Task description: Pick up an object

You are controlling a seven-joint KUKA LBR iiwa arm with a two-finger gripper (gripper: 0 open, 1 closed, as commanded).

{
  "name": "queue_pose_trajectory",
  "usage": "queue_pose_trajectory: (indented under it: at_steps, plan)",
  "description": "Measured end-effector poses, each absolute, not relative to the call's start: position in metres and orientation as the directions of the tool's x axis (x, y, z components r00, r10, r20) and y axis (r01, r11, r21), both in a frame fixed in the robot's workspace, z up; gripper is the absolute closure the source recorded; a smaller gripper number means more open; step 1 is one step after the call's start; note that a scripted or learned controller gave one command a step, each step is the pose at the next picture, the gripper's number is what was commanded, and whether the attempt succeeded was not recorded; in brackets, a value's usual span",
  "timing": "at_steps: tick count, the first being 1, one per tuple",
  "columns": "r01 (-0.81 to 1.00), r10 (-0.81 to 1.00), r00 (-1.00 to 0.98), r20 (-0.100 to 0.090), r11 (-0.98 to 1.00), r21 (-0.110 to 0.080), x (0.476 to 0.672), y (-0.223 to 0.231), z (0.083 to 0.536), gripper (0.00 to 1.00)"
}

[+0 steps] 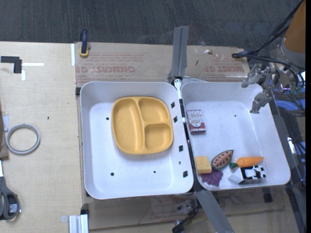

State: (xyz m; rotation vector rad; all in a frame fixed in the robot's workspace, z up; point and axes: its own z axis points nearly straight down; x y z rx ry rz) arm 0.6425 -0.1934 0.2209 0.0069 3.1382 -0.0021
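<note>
Several small objects are gathered in the right bin (272,144), most of them along its near edge. A small red-and-white carton (196,121) lies close to the bin's left wall; print can be seen on its face but cannot be read. Further toward the near edge, a yellow block (203,165) sits just beside a purple bunch of grapes (212,178), and a brown, leaf-shaped piece with an orange centre (222,159) rests close by. An orange carrot (250,161) lies above a black-and-white patterned item (252,173) near the bin's front right corner. The middle and far parts of this bin's floor are left open.

The gripper (261,93) is seen at the right bin's far right corner, over the rim, with nothing visible between its fingers; how far the jaws are parted cannot be told.

In the left bin (92,149), a yellow divided plate (142,125) is placed with bare floor all round it. Mirrored red lettering is printed on the cardboard (121,67) behind the bins, but it cannot be read with confidence. On the bench to the left, a grey ring (22,139) and a pair of scissors (8,203) are found.
</note>
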Motion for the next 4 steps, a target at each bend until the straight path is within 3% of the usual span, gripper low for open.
queue_pose_trajectory:
  at_steps: [1, 2, 3, 4]
  plan:
    - [0.274, 0.274, -0.962, -0.002, 0.962, 0.000, 0.626, -0.129, 0.156, 0.00]
    - [0.163, 0.163, -0.987, 0.000, 0.987, 0.000, 0.555, -0.120, 0.101, 0.00]
    - [0.301, 0.301, -0.953, -0.026, 0.954, 0.003, 0.485, -0.162, 0.098, 0.00]
    - [0.250, 0.250, -0.968, -0.003, 0.968, 0.000, 0.512, -0.179, 0.123, 0.00]
